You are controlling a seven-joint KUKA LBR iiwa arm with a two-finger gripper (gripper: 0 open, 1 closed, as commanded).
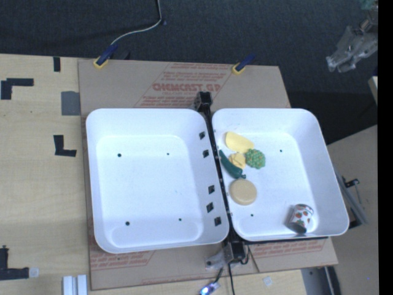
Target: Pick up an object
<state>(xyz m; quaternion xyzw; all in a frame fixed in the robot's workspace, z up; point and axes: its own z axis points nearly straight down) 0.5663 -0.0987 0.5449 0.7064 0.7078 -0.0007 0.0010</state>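
Observation:
The right bin (288,165) holds several small objects. A yellow lemon-shaped piece (237,141) lies near its left wall, with a green broccoli floret (255,159) and a dark teal piece (233,166) just below it. A tan round disc (243,192) sits nearer the front. A red-and-white speckled object (301,217) rests in the front right corner. My gripper (345,56) hangs at the upper right, well beyond the bins' far edge and over the dark floor, far from every object.
The left bin (147,177) sits beside the right one on a cardboard sheet (178,85) held by two clamps. A cable (150,17) runs across the dark floor behind. Black clips (212,189) line the seam between the bins.

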